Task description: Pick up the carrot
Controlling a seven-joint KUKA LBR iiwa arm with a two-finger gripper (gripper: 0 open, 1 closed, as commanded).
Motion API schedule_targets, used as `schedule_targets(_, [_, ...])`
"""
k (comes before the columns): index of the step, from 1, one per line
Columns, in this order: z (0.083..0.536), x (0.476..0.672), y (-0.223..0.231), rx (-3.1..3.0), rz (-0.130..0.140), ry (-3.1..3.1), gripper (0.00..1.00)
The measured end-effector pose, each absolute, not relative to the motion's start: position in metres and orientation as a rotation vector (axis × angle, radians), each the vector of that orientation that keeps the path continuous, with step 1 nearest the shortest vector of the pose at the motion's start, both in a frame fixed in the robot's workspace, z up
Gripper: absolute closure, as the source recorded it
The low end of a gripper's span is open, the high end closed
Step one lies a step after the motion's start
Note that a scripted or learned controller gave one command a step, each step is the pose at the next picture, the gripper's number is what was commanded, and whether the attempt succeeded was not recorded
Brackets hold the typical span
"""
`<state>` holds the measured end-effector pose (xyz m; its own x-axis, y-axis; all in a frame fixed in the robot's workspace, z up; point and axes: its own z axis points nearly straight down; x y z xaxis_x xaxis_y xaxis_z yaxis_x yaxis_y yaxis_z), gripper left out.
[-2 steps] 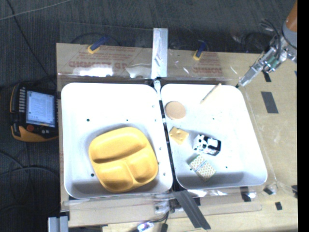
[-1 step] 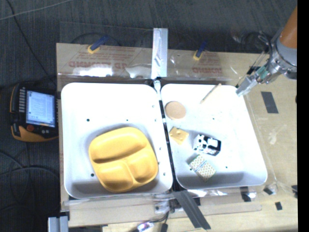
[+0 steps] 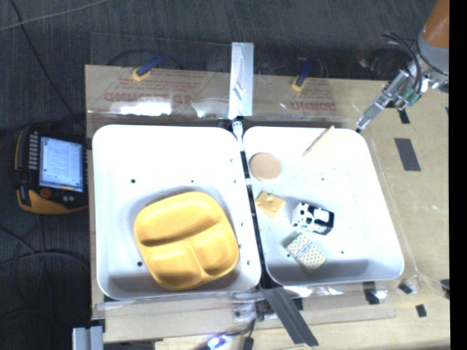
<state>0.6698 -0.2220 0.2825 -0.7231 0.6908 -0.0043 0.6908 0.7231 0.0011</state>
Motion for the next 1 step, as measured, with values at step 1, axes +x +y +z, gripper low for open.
schedule_targets(1, [0.2928,0.6712,-0.2203,1.163,0.002,2.909,1.00])
